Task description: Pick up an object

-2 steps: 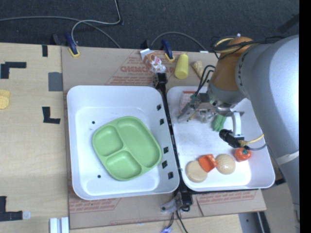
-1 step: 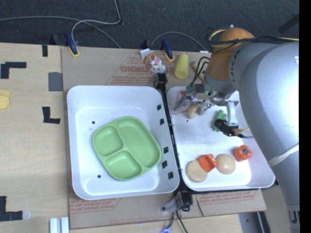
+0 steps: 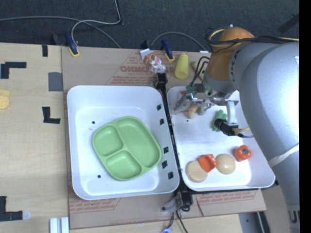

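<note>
Grey arm (image 3: pixel 265 81) hides much of the right bin (image 3: pixel 204 135); its pincer (image 3: pixel 190 102) hangs above a brownish object (image 3: pixel 193 111), its grip state unclear.

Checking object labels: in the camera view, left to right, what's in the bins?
Green divided plate in the left bin → tan round piece → orange-red piece → beige round piece → small tomato-like piece, all in the right bin.

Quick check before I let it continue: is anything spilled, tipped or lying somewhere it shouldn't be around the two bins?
One thing stands out: a yellow object lies on the cardboard beyond the right bin, outside both bins. The green tray sits flat but skewed in the left bin. Nothing looks spilled or broken.
</note>
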Action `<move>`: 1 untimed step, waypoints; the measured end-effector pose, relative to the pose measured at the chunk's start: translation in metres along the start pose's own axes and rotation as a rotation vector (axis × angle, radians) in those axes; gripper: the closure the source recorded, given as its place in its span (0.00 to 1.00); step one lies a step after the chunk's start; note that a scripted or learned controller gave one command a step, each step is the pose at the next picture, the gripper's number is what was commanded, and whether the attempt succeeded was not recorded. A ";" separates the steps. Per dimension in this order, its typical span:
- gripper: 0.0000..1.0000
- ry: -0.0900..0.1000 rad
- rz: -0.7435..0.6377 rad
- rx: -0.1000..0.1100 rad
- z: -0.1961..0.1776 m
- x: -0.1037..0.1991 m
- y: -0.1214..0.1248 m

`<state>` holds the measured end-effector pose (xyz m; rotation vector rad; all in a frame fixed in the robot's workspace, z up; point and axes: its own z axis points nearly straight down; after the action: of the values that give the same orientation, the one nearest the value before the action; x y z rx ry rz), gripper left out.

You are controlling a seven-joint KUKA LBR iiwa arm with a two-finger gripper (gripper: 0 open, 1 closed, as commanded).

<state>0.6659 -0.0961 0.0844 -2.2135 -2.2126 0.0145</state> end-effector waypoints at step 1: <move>0.00 -0.001 0.000 -0.002 0.000 -0.004 0.000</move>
<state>0.6663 -0.1006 0.0845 -2.2147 -2.2143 0.0126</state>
